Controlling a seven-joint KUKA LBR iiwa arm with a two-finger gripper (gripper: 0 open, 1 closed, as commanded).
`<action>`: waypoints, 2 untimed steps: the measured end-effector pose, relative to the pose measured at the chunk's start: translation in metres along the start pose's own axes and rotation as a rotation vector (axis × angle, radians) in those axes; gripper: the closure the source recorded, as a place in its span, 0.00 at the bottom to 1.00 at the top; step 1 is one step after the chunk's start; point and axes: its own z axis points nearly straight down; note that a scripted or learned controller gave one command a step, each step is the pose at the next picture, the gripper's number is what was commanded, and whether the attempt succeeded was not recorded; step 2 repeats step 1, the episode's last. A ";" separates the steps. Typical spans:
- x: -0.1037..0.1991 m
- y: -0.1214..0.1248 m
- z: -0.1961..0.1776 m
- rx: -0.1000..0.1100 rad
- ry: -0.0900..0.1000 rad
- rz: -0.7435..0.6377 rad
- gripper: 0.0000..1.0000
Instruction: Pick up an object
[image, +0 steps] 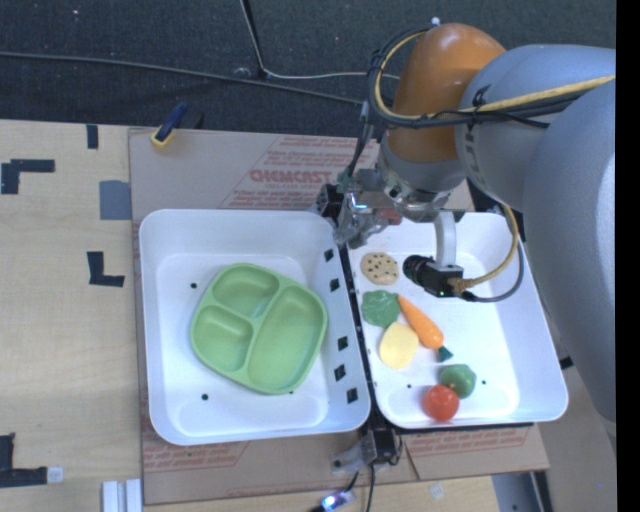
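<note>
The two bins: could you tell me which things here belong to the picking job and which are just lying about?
Job:
gripper
cookie
carrot
green leafy piece
yellow piece
green pepper
tomato
right bin

Lying about:
green divided plate
left bin
yellow-and-blue clip

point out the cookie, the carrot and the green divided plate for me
cookie (379, 266), camera view, middle of its round speckled face
carrot (421, 320), camera view, middle of its orange body
green divided plate (232, 331), camera view, floor of the small compartment on its left side
</note>
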 end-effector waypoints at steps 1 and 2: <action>0.052 -0.003 0.020 0.003 -0.002 0.002 1.00; 0.052 -0.003 0.020 0.003 -0.002 0.002 1.00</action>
